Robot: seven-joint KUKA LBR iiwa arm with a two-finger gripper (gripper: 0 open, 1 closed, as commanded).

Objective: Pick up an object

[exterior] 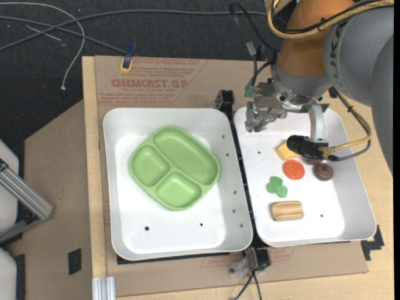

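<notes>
Tan block [287,210] sat closest to the camera, lying flat on the floor of the right bin [334,227], and it was on its own down there! Just behind it was a small green piece [276,187], close by but not touching. Further back, a red disc [294,169] lay side by side with a brown ball [323,170] to its right, a slim gap between them. Behind the disc was a yellow piece [284,150], partly covered by the robot's own hardware. Across the divide, the left bin [125,227] carried a green divided plate [175,167], set at an angle in the middle. At the back, the gripper [257,122] hung over the right bin's far left corner, apart from all five small objects. Whether it was spread or pressed together, I could not tell. Beyond both bins stretched printed cardboard [150,83].
</notes>
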